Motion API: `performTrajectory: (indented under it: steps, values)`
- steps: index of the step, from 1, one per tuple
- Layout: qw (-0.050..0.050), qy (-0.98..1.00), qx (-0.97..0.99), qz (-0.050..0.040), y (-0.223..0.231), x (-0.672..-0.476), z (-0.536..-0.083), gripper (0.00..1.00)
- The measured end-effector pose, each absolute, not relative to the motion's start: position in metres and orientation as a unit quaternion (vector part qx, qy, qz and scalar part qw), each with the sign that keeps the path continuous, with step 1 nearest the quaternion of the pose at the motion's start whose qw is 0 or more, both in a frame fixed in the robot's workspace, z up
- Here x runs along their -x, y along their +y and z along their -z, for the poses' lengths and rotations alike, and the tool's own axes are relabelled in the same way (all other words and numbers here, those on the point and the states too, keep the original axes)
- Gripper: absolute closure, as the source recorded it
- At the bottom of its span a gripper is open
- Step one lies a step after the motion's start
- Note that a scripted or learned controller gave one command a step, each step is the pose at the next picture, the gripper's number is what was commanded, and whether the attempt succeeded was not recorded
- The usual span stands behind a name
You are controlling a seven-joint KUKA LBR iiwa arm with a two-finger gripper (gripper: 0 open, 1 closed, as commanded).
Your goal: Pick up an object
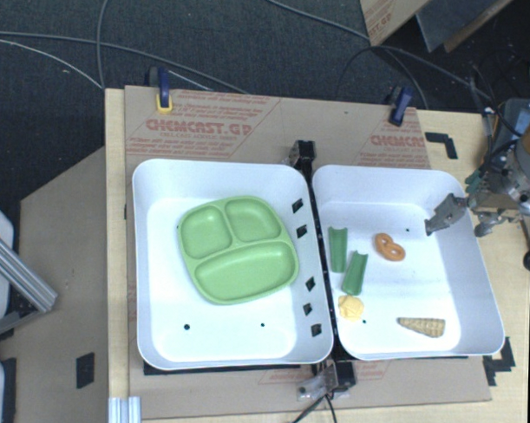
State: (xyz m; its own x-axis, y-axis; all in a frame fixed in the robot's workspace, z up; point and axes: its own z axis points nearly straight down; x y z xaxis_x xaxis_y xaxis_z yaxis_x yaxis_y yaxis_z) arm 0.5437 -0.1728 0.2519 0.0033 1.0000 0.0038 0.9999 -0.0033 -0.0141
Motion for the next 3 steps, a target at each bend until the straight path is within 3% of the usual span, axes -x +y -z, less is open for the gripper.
performTrajectory:
  steps: [1,3]
  values:
    - [0.001,-0.707,0.707,-0.0001,-0.172,-0.546,-0.259,0.00]
    - [0.004,-0.707,0.707,-0.0016,-0.177,-0.543,-0.134,0.00]
